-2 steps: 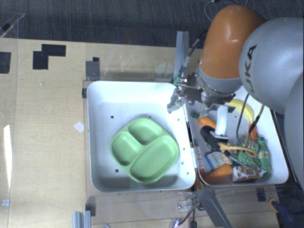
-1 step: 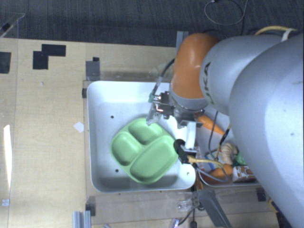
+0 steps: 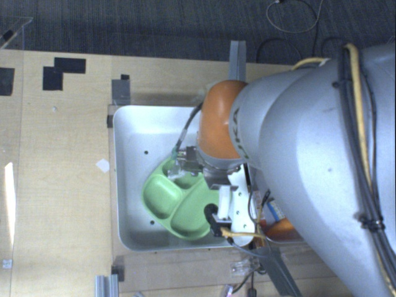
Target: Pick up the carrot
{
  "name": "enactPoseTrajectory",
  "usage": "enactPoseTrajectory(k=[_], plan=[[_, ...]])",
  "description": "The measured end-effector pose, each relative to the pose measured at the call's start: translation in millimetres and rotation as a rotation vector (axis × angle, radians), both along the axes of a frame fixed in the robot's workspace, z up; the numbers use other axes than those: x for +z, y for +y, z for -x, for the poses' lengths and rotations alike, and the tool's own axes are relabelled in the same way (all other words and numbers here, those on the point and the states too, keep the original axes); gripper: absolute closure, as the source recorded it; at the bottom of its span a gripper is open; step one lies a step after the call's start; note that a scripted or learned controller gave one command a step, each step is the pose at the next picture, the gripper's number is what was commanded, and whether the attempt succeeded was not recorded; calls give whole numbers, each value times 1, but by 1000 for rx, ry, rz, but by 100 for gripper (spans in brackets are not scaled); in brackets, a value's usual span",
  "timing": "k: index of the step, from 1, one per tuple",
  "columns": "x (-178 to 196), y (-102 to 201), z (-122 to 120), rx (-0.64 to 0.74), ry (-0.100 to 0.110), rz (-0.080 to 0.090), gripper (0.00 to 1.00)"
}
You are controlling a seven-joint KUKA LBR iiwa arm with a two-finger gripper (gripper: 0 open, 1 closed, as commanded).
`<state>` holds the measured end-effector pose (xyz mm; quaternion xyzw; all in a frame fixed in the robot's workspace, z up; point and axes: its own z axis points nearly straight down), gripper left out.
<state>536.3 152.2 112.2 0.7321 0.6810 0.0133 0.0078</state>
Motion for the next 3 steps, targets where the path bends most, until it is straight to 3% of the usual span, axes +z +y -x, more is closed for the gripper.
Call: enactPoseTrajectory(k=[1, 2, 3], plan=[[-15, 56, 25, -203, -2, -5, 0], [-16, 80, 37, -116, -5, -5, 0], [-17, 83, 34, -240, 5, -11, 0]])
